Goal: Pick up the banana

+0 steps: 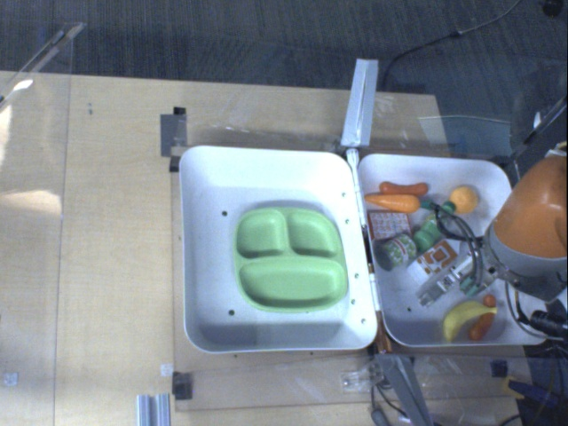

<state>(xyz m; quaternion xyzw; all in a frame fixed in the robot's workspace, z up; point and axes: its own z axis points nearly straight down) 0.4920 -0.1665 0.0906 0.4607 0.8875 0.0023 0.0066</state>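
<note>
**Operator:** From my station I see the desk (pixel 106 238) carrying two white bins. The left bin (pixel 204 318) holds a green divided tray (pixel 290 258). The arm (pixel 532 224) reaches over the right bin (pixel 399 322), its end effector (pixel 451 280) low among the clutter. Whether it is wide or narrow, I cannot tell; nothing is visibly held.

**Inspector:** And the banana?

**Operator:** The banana (pixel 463 318) lies in the right bin's near corner, touching a small red item (pixel 481 325). Its long axis runs roughly left to right, slightly curved, right end tilted toward the far side.

**Inspector:** Risks?

**Operator:** In my judgement, closing along that axis would slip off. The red item and the bin wall crowd the approach, so a wrong pick or a collision is plausible.
</note>
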